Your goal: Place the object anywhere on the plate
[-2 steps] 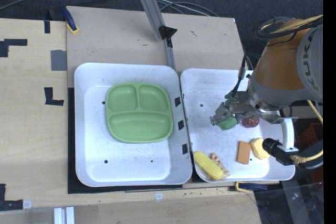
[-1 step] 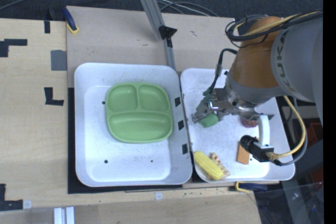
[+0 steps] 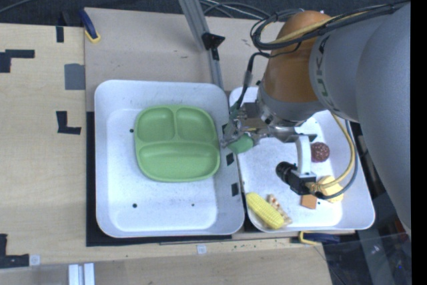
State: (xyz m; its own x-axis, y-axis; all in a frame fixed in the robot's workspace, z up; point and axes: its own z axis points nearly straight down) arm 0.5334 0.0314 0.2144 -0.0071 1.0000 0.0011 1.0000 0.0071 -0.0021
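Arm (image 3: 373, 77) foremost; tool (image 3: 235, 137) grips green object (image 3: 241, 143) beside plate (image 3: 177, 143).

The claw (image 3: 235, 137) holds a green object (image 3: 241, 143) beside the green plate (image 3: 177, 143).

The green plate (image 3: 177, 143) looks like smooth matt plastic, the white bins (image 3: 107, 143) likewise, the bench (image 3: 33, 143) pale wood.
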